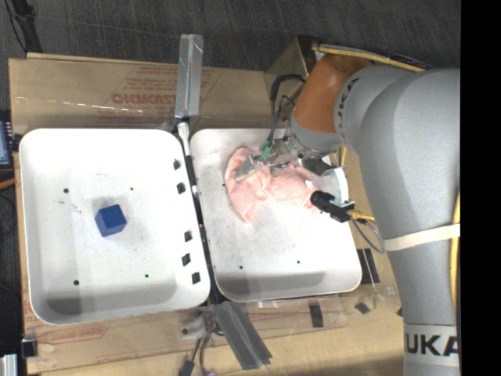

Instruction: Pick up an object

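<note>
Two shallow white bins side by side on the bench; the left bin point(47, 210) serves as landmark. One blue cube point(110, 219) lies inside it, a little left of its middle, alone and well apart from its walls. Directly right of the left bin, touching along a dark divider strip, sits the right bin point(282, 276). One pink cloth point(262, 190), crumpled and soft-edged, lies in the upper middle of that second bin, well apart from the cube. One grey arm point(407, 171) reaches in from the far side, opposite the left bin, its orange band point(317, 100) above the wrist. One gripper point(262, 159) is down at the upper part of the pink cloth, its metal parts touching or pressed into the fabric; whether the fingers are spread or closed cannot be told, since wrist and cloth folds muddle them. Whether any fabric sits between them is equally unclear. A black connector with a cable point(335, 207) hangs beside the cloth's edge farthest from the left bin. The bulk of the arm hides that side's bin rim and the bench beyond. One metal bar point(188, 73) stands above the seam between the bins. Brown cardboard point(86, 92) with faint red print lies behind the left bin.
</note>
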Robot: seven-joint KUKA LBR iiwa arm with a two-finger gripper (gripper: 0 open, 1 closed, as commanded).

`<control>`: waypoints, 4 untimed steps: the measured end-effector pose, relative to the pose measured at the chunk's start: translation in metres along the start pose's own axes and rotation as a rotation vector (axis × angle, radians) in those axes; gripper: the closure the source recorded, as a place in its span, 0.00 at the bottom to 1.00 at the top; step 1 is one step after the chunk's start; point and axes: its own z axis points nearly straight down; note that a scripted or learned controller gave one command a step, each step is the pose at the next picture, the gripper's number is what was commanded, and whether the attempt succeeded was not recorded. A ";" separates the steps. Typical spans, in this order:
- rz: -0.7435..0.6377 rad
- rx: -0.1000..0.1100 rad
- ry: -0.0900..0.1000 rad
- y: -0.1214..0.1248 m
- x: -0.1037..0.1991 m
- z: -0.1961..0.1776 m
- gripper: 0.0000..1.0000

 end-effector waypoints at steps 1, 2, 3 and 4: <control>-0.197 0.003 0.001 0.005 0.042 0.002 0.00; -0.199 0.007 0.003 0.005 0.042 -0.006 1.00; -0.256 0.005 0.000 0.029 0.084 -0.134 1.00; -0.245 0.007 0.001 -0.005 0.069 -0.122 1.00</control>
